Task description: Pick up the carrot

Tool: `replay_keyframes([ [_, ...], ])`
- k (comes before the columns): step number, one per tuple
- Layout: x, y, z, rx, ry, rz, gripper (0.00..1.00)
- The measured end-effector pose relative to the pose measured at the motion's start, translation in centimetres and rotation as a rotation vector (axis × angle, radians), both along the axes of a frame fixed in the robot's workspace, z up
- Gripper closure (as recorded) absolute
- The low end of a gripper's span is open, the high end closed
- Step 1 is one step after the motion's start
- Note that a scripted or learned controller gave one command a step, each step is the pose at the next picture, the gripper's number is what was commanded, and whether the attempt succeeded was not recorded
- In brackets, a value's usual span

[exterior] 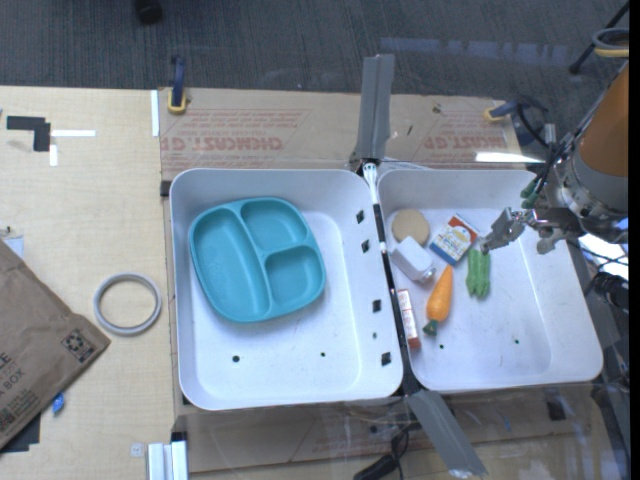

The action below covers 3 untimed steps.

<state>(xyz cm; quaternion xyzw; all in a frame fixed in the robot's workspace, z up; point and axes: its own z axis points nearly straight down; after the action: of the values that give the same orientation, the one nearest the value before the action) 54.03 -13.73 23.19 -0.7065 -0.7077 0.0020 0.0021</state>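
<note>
in the camera view we see two white bins side by side on the tabletop, and the carrot (440, 294) lies in the right bin (540, 363), toward that bin's left wall and about midway between its far and near edges. it lies tilted, its orange body pointing toward the far edge and its small green stub toward the near edge. just beside it on the right is a green vegetable (479, 273), close but apart. toward the far-left corner of the same bin sit a white bottle (413, 260), a round tan piece (410, 227) and a small red and white carton (453, 240). a thin red tube (406, 317) lies along the left wall, near the carrot's stub.

the gripper (523, 226) hangs above the right bin's far-right part, over the green vegetable's far end and well apart from the carrot. we cannot tell how it is set, and nothing shows in its hold.

the left bin (200, 358) carries a blue divided plate (258, 258).

we judge the carrot to be a light toy, stiff and rather smooth, so it may slip or roll under a poor pinch. its tapered form favours a hold across the thick middle of the orange body, crosswise to its length, clear of the green vegetable and the bottle.
</note>
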Motion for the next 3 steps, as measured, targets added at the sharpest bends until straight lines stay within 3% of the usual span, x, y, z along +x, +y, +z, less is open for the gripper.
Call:
replay_keyframes([
  [1,2.2,2.8,-13.5,-0.001,-0.016,0.018,0.0],
  [2,-2.7,3.8,-13.5,-0.004,-0.021,-0.041,0.0],
  [3,-3.0,9.0,-4.3,0.0,-0.003,0.181,0.0],
])
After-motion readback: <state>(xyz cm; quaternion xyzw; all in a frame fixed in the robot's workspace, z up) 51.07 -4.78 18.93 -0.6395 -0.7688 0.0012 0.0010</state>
